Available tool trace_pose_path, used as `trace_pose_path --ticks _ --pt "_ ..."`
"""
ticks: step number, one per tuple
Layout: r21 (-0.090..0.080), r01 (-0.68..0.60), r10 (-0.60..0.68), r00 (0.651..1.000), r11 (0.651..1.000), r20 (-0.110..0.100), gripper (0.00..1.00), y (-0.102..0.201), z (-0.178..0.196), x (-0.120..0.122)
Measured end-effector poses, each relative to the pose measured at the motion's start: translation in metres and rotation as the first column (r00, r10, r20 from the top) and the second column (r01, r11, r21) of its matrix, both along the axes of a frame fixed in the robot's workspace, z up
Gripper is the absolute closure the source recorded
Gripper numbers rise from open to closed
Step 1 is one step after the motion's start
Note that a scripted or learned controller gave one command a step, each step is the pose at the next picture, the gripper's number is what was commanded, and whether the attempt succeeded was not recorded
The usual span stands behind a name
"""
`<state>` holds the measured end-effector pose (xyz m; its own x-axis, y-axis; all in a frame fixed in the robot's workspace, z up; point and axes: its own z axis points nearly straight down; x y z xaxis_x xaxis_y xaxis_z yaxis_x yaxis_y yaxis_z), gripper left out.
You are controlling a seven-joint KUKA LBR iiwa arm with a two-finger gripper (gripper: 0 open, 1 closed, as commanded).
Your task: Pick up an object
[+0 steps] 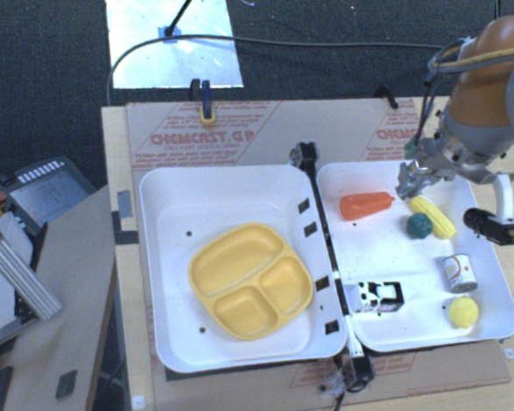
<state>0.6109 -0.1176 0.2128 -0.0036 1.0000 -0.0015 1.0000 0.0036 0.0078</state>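
- Nothing is seen lifted yet: every object lies on the floor of the right bin, so the pick is judged not yet done.
- The claw is seen low over the far part of that bin, with the carrot just to its left and the corn cob just below and right of it.
- Whether the claw is open or closed cannot be told; no object is seen in it.
- Farther toward the front of the bin from the claw are found the green ball, the small can and the lemon.
- The yellow tray lies well to the claw's left, in the left bin.
- The arm is brought in from the right, its wrist bent downward toward the carrot and the corn cob, either of which is judged the likely target.
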Motion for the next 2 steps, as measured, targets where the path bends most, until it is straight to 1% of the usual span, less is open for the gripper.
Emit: trace_pose_path --ticks 1,2 --pt "0.000 0.000 0.000 1.000 1.000 -0.001 1.00 0.000 0.043 0.002" --pt "0.004 -0.006 0.006 1.000 1.000 -0.007 1.00 0.062 0.032 -0.004"
